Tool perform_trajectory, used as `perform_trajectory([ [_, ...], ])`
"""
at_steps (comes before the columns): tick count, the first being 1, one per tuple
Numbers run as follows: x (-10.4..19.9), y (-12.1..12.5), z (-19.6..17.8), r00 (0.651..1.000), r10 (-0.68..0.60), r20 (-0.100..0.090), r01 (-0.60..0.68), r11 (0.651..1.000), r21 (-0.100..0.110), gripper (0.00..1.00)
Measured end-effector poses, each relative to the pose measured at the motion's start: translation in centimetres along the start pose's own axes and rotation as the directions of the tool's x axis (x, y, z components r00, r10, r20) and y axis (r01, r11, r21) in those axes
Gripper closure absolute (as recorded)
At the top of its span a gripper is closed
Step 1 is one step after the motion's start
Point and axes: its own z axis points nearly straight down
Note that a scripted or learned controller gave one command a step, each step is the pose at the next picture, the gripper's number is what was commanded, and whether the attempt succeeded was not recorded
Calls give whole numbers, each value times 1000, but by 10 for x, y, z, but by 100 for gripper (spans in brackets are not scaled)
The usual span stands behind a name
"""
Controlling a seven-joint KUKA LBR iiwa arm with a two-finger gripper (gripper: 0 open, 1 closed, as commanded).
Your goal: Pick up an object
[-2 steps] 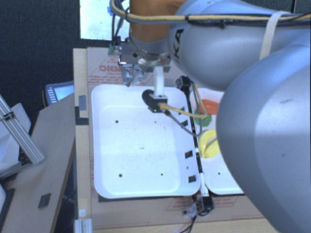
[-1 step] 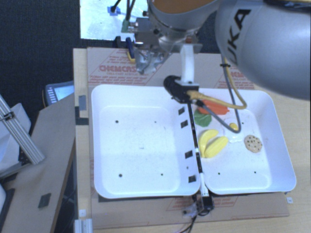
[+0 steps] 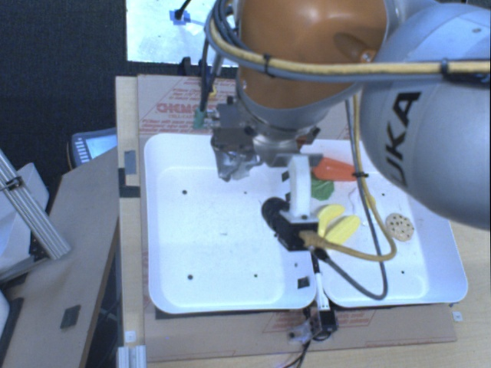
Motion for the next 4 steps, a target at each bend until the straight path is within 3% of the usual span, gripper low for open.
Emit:
perform_trajectory([
  [1,0,0,-50,1000,0,-3,0,1000,-9,100],
  [2,0,31,-122,1000,5,-4,-5,1000,-13,100],
  [3,0,30,-129,1000,-1,-2,1,1000,-8,100],
  [4,0,30,-128,1000,-2,-2,2,1000,-7,0],
])
